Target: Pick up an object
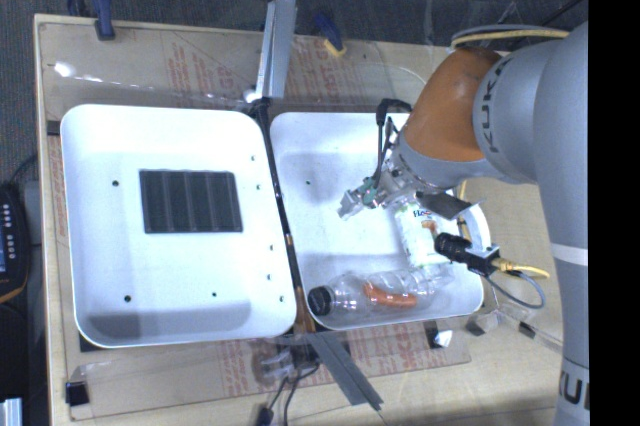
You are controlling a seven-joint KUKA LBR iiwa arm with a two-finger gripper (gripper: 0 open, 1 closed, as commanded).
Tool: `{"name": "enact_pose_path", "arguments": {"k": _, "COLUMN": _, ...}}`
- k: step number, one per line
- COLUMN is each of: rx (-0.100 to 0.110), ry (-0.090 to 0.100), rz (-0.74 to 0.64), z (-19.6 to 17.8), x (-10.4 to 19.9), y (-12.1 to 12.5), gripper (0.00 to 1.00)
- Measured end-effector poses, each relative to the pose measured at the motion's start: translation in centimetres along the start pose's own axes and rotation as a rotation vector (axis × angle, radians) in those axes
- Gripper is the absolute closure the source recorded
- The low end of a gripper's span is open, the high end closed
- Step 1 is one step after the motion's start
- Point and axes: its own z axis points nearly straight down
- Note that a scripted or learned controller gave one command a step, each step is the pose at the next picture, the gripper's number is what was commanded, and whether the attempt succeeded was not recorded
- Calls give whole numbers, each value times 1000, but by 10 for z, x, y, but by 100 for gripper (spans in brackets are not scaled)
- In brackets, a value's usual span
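White plastic makes up the two bins that sit side by side on the tabletop (150, 64). The left bin (100, 294) has a dark ribbed panel (190, 201) lying flat in its middle. The right bin (310, 144) has the things to grab. A clear bottle (385, 292) with a black cap and something orange inside lies on its side along the near wall. A white bottle (417, 239) with a label lies just above it, close to the right wall. The grey arm (540, 114) with its orange band (450, 114) comes in from the right and leans over this bin. The claw (357, 202) hangs low over the bare floor of the bin, a bit to the left of the white bottle. I cannot tell from here how the claw is set, because it is small and blurry. Nothing looks caught in it. What could go wrong? The claw is over bare floor, so if it goes straight down it may grab nothing. Both bottles are round and smooth, so they could roll or slip away. They also lie close to the walls, so the claw might bump a wall.
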Motion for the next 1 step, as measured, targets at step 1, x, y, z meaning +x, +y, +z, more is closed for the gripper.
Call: {"name": "enact_pose_path", "arguments": {"k": 1, "rx": -1, "ry": -1, "rz": 168, "z": -20, "x": -36, "y": -7, "gripper": 100}}
